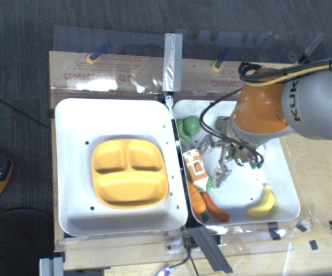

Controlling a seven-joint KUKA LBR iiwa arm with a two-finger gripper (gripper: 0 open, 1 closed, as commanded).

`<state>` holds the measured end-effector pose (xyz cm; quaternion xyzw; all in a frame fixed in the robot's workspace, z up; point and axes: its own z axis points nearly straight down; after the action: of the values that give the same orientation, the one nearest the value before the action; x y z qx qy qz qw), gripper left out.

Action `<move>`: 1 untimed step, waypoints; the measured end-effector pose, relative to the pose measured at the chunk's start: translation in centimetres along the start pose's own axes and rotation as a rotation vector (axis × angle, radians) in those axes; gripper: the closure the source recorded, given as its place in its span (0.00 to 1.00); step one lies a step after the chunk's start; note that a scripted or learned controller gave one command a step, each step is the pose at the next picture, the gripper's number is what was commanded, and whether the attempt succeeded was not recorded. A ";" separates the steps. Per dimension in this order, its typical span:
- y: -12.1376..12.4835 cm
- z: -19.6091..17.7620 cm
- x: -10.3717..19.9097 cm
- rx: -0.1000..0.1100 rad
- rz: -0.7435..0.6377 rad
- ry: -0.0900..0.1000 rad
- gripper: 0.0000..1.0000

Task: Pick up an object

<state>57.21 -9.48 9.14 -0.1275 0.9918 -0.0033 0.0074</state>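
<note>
Just left of the tool [222,168], whose open fingers hold nothing, lies the orange-white carton [195,168].

You see the grey arm [309,105] reaching from the right, its claw [222,170] low over the right bin [284,171], near an orange carton [195,167], carrots [206,203], a banana [263,202]; a yellow tray [130,172] lies in the left bin [74,125].

Bright even overhead light, white bins [68,154] glaring (soft focus)
</note>
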 end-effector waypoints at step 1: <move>-2.0 -2.7 -6.5 -0.011 -0.478 0.006 0.00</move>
<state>63.91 -9.72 11.98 -0.3587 0.9335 0.0002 0.0028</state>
